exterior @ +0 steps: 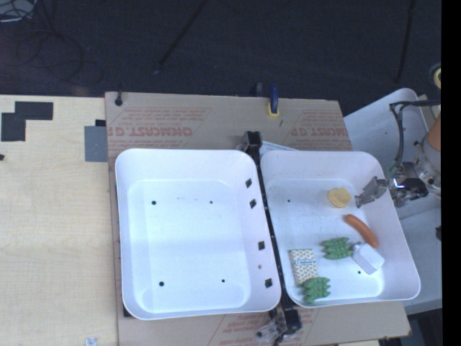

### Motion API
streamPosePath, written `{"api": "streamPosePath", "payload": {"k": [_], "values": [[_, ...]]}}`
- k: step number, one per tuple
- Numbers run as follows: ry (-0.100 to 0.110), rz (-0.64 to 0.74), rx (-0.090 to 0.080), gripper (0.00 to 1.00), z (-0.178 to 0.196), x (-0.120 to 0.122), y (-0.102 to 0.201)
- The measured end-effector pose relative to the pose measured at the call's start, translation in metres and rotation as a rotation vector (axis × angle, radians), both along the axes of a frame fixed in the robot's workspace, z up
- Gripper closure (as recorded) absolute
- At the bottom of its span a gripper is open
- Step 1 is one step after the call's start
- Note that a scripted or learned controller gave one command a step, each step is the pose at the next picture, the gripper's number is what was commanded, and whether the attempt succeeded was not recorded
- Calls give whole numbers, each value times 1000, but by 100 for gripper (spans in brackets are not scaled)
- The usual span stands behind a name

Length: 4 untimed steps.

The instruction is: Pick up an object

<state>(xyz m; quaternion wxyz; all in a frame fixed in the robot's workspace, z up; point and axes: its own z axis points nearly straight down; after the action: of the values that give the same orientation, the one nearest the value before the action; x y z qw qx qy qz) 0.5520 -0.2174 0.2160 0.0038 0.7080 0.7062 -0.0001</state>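
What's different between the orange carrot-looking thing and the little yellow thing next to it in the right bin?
The orange carrot-shaped piece is long and thin; the yellow piece is short and roundish. The orange one lies at a slant toward the bin's middle; the yellow one sits further back, closer to the gripper. They differ plainly in colour. Both are small, lie loose on the right bin floor, and neither is between the fingers.
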Motion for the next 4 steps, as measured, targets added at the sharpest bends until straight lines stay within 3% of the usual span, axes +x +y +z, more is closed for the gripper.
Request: {"api": "streamPosePath", "payload": {"k": [1,2,3,4], "values": [[16,7,10,0,-121,27,8],[-9,5,1,0,-2,96,3],[12,1,8,0,-132,12,12],[-2,-1,2,0,-27,9,1]]}}
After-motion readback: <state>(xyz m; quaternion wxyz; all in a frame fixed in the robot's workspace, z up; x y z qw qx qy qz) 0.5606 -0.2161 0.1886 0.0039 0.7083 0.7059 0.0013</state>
